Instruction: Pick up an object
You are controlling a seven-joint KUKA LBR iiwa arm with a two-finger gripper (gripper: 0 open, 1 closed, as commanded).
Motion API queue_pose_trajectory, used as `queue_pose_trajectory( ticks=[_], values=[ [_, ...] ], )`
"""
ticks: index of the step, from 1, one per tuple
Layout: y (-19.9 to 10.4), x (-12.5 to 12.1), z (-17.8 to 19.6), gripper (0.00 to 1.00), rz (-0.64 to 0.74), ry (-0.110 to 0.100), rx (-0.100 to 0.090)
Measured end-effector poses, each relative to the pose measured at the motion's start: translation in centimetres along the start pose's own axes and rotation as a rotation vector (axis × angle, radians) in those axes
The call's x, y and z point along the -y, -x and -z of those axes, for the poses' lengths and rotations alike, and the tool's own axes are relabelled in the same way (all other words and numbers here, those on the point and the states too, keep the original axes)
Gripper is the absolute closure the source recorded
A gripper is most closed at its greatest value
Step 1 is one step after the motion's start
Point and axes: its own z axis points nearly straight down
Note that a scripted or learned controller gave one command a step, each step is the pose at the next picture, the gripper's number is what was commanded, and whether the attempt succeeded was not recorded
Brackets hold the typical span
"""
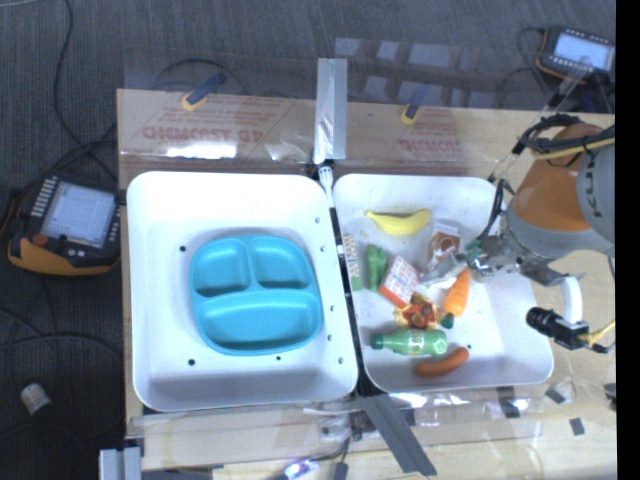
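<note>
over the right bin the gripper hangs low beside a carrot and a clear wrapper; whether it is spread or pinching, i cannot tell. near it lie a banana at the far side, a green bottle and a sausage at the near side. a blue tray sits in the left bin.

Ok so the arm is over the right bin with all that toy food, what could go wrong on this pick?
1. The gripper sits by a tight cluster: the carrot, a clear wrapper and a red-and-white packet lie close together, so it may catch two things or nudge them apart.
2. The crinkly wrapper could slip free.
3. The green bottle and sausage lie near the bin's front wall, leaving little room for fingers there.
</note>
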Motion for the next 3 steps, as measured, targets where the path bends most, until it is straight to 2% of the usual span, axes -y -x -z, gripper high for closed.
queue_pose_trajectory(
  ticks=[1,2,3],
  values=[
    [-0.3,-0.2,0.6,1.00,0.003,-0.002,-0.007],
    [-1.2,-0.5,11.3,1.00,-0.103,-0.022,0.004],
    [-1.3,-0.6,11.7,1.00,-0.098,-0.029,0.001]
  ],
)
